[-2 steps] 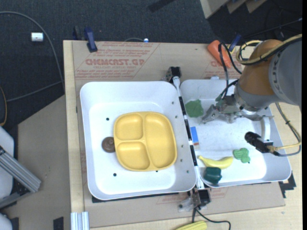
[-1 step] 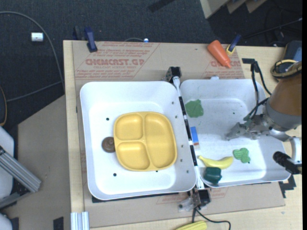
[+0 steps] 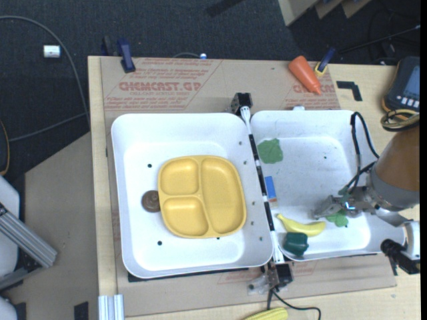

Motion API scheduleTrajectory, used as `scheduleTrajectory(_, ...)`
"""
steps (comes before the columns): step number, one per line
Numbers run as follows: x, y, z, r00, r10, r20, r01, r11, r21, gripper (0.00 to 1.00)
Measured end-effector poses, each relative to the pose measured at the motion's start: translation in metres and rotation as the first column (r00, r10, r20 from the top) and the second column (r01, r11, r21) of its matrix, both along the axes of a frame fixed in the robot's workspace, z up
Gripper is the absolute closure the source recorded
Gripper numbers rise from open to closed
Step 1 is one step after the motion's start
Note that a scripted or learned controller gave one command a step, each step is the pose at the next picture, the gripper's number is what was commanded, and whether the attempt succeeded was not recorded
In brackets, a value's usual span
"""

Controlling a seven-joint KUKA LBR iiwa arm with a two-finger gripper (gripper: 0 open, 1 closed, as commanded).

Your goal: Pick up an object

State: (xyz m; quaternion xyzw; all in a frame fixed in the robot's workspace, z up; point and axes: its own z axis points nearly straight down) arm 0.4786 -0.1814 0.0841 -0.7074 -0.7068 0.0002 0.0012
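Note:
My gripper is low in the right bin, near its front right part. A yellow banana lies just left of and below it, close to the front wall. A small green piece sits right beside the gripper tip. A dark green object rests at the bin's front left corner. Along the left wall are a blue block and a light green leafy object. I see nothing held in the gripper.
The left bin holds a yellow divided plate with a brown round object at its left. An orange carrot-like object lies on the bench behind the right bin. A black cable hangs along the arm.

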Motion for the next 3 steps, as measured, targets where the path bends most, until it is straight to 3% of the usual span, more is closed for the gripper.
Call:
scheduleTrajectory(1, 0.001, 0.0, 0.01, 1.0, 0.0, 0.003, 0.0, 1.0, -0.001, 1.0)
scheduleTrajectory(2, 0.078, 0.067, 0.0, 1.0, 0.003, 0.004, -0.003, 1.0, 0.0, 1.0)
scheduleTrajectory(3, 0.085, 0.135, 0.102, 1.0, 0.004, 0.006, -0.004, 1.0, 0.0, 1.0)
